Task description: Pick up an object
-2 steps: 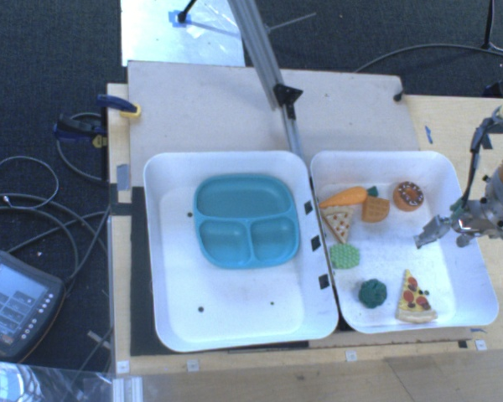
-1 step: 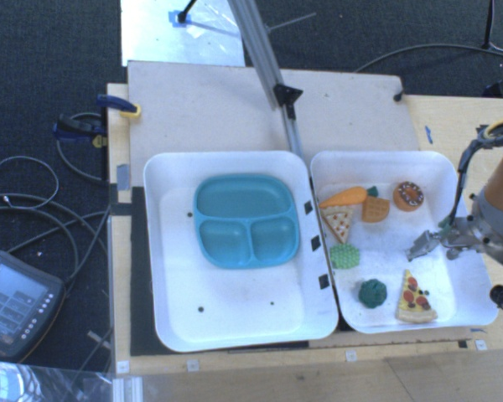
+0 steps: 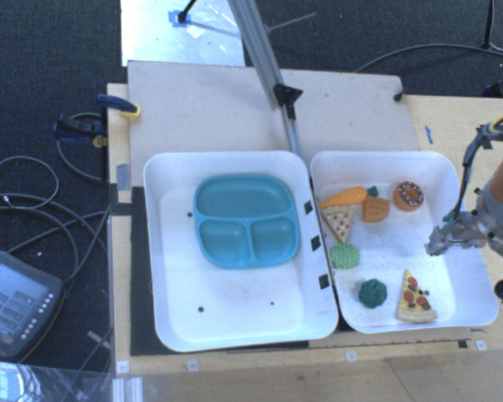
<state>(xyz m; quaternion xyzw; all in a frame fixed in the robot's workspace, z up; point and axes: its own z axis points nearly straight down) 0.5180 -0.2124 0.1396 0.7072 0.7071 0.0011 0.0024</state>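
The right bin (image 3: pixel 468 310) holds several toy foods: an orange carrot (image 3: pixel 344 197), a pizza slice (image 3: pixel 339 222) below it, an orange-brown biscuit (image 3: pixel 375 209), a chocolate donut (image 3: pixel 408 196), a light green piece (image 3: pixel 345 256), a dark green broccoli (image 3: pixel 372 293) and a second pizza slice (image 3: pixel 415 298). My gripper (image 3: pixel 438 243) reaches in from the right and hovers over the right side of this bin, above and right of the second pizza slice. Nothing visible hangs from it.
The left bin (image 3: pixel 176 308) carries a teal divided plate (image 3: pixel 246 219). A slanted metal pole (image 3: pixel 264 48) ends in a black clamp (image 3: pixel 287 95) behind the bins. Cables and a handheld pendant (image 3: pixel 12 301) lie on the floor to the left.
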